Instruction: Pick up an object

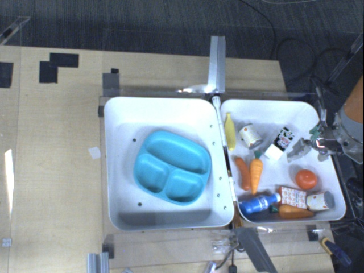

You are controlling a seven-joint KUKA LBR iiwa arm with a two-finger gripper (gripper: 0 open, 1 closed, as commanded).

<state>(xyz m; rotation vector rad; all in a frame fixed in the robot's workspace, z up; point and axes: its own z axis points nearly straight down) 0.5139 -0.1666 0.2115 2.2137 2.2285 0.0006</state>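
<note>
- At the right bin's far right edge, the gripper (310, 143) hangs above the white plastic floor; its jaws look spread apart with nothing between them, so no pick has happened yet, as far as this view shows.
- Just below the jaws sits a smooth, round orange tomato toy (306, 179), likely the nearest candidate.
- Just left of the jaws lie a black-and-white die (284, 136) and a small white block (274, 153).
- Further left: two tapered orange carrots (251, 174) and a yellow banana (229, 131).
- Below left, a glossy blue bottle (259, 204).
- Far left, the left bin (119, 169) holds a blue divided tray (172, 166).
</note>
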